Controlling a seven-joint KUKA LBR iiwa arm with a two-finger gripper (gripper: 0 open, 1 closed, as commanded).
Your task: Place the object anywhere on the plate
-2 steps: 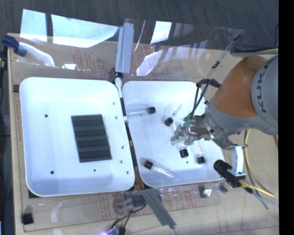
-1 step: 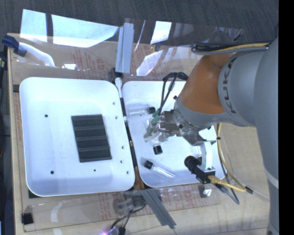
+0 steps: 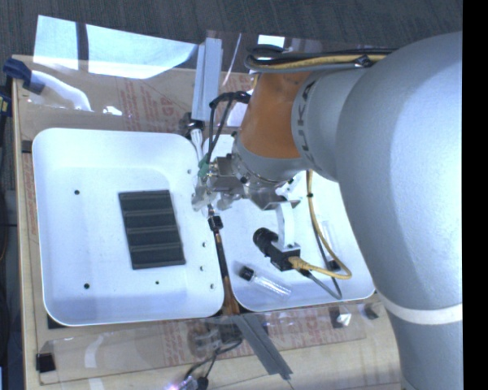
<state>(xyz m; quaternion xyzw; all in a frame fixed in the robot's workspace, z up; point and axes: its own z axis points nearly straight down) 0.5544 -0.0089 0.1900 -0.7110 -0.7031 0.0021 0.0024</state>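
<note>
Gripper (image 3: 210, 201), grip state can't tell; dark ribbed plate (image 3: 152, 228) lower-left of it in left bin (image 3: 81, 153); small clear tube (image 3: 264, 281) below-right of it, apart, in right bin (image 3: 346, 287).

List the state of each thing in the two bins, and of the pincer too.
Dark ribbed plate: lying flat in the left bin, nothing on it.
Small clear tube with black cap: lying on its side in the right bin, not on the plate.
Pincer: low over the rims where the two bins meet, apart from the tube.
</note>
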